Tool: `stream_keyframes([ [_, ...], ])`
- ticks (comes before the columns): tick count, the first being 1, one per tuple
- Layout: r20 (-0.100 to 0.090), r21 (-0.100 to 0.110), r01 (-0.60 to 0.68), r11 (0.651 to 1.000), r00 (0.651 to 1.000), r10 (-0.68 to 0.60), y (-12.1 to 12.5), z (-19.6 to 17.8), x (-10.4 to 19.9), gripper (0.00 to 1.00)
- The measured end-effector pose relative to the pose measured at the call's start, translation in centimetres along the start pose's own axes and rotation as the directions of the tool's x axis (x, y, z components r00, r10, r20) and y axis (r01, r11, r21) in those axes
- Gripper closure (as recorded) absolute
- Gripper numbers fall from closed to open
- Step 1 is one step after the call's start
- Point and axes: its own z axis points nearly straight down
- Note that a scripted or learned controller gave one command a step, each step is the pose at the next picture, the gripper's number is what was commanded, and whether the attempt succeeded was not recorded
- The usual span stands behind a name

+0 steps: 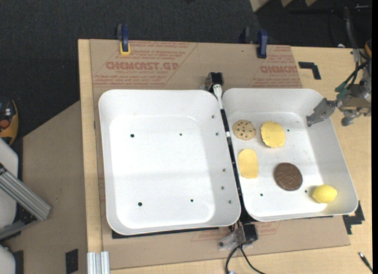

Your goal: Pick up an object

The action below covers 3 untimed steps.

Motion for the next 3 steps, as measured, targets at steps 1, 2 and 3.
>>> stream_keyframes([
  [1, 0.002, -0.016, 0.0, 1.0, 1.0, 0.0, 6.2, 14.8, 1.1, 0.0],
  [2, 0.001, -0.005, 0.004, 1.0, 1.0, -0.004, 11.0, 16.5, 3.2, 0.0],
  [3, 0.001, -0.001, 0.001, 1.0, 1.0, -0.001, 10.7, 16.4, 3.1, 0.0],
])
